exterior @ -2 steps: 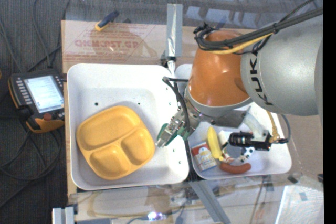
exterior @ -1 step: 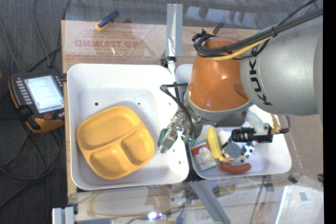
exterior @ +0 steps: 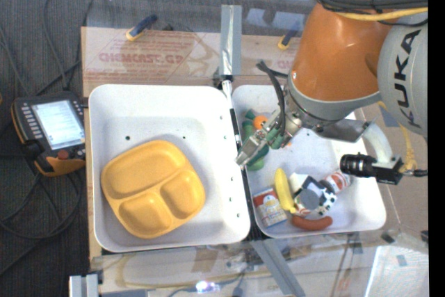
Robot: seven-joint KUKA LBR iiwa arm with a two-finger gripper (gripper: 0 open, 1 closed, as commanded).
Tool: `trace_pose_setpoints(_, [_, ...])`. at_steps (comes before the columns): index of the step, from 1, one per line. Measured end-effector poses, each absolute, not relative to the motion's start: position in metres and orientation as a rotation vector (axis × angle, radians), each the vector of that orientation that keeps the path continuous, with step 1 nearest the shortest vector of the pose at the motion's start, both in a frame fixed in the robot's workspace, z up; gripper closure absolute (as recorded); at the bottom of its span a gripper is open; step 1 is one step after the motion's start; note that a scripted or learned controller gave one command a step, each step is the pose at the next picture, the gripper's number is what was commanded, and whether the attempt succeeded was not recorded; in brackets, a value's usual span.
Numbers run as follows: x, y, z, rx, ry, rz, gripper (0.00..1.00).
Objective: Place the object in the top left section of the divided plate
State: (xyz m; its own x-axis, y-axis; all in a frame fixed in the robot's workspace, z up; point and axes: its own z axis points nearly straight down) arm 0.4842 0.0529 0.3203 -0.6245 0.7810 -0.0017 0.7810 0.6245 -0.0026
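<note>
Highest and closest rose the arm (exterior: 348, 45), its orange band bulking over the right bin (exterior: 358, 209). Below it the claw (exterior: 249, 151) hung at that bin's left wall, just above a green thing (exterior: 256, 163). Whether the claw was spread, pressed together or pinching anything could not be told. The green thing, lying in the right bin, looked the likeliest object for the task, though nothing showed it gripped. The divided plate (exterior: 153, 190) lay well apart in the left bin (exterior: 125, 108), yellow and turned askew, its top left section (exterior: 139, 169) bare.

To do this step well, I judged, the claw had to take the green thing squarely and lift it high enough to pass the two bin walls meeting between. It should then lower over that hollow, not onto the ridges.

An orange thing (exterior: 259, 123) sat near and could be nudged. A yellow banana-like piece (exterior: 281, 190), a red sausage (exterior: 311, 222) and a packet (exterior: 268, 209) crowded the bin's lower part, off the likely path. A teach pendant (exterior: 52, 123) rested beyond the table (exterior: 139, 59) on the left.
</note>
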Motion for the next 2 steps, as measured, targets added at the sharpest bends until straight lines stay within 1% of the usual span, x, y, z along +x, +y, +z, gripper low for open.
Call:
trace_pose_setpoints(1, [0.483,0.100,0.229,1.334,2.848,-0.004,1.00])
trace_pose_setpoints(2, [0.511,0.118,0.218,1.504,2.761,-0.004,1.00])
